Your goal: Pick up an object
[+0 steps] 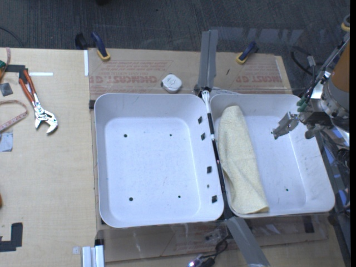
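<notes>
- Metal gripper (282, 125) hangs over the upper right part of the right bin (311, 202), at the end of a grey arm reaching in from the right; its thin grey fingers appear spread with nothing between them, though they are small and hard to read.
- Cream-yellow towel (240, 160), soft and nubbly, lies folded into a long strip along the left side of the right bin, running from the far wall to the near corner, well apart from the gripper.
- Both bins are shallow, white, smooth plastic with rounded corners, sitting side by side and touching along a dark seam.
- Left bin (105, 166) shows a bare floor with four small dark dots.
- Behind the bins, a small round white disc (172, 83) rests on brown cardboard.
- On the pale wooden bench at the far left lie adjustable pliers (38, 107) with orange handles and shiny steel jaws.
</notes>
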`<state>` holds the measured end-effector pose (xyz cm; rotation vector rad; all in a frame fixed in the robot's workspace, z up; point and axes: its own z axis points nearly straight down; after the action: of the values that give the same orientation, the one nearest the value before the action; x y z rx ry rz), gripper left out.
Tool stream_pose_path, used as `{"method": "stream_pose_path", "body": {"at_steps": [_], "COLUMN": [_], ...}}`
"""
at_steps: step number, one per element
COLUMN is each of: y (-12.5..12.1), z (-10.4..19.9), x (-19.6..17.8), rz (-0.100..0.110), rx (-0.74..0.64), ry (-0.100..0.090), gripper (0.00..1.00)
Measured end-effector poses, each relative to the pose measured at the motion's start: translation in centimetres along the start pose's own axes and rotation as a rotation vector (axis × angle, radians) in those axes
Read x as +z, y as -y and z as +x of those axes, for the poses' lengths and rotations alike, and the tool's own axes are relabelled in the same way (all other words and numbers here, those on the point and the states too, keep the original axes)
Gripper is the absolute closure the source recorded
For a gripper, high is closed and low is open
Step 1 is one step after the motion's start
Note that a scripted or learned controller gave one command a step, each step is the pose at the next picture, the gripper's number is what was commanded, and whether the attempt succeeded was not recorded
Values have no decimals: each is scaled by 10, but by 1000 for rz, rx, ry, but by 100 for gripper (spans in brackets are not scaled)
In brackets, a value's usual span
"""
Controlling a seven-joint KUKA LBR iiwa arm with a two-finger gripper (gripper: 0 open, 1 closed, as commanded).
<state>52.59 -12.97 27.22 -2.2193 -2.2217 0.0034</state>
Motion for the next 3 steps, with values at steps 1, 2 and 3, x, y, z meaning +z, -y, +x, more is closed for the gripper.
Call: {"method": "stream_pose_path", "body": {"at_steps": [1, 2, 3], "y": [14, -34, -34], "z": [88, 35, 35], "x": [-13, -18, -18], "rz": [0, 0, 0], "rx": [155, 108, 108], "ry": [0, 1, 1], "gripper": [0, 0, 0]}}
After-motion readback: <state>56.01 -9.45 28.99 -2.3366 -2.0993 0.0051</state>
